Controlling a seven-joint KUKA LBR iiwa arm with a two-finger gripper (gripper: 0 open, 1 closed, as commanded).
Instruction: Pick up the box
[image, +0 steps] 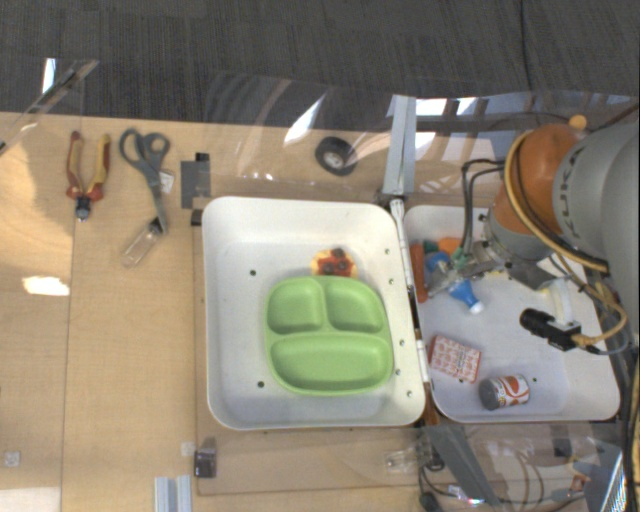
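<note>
The claw hangs low over the upper left part of the right bin, amid a small clutter of blue and orange items; I cannot tell how it is set. The box, pink and patterned, lies flat near that bin's left wall, apart from the claw, with a can on its side just beside it. In the left bin sits a green divided tray. Scissors and pliers lie on the worktop.

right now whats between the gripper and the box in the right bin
In the camera view, a blue-and-white tube lies between the gripper and the patterned box; below the tube the white bin floor is bare.
</note>
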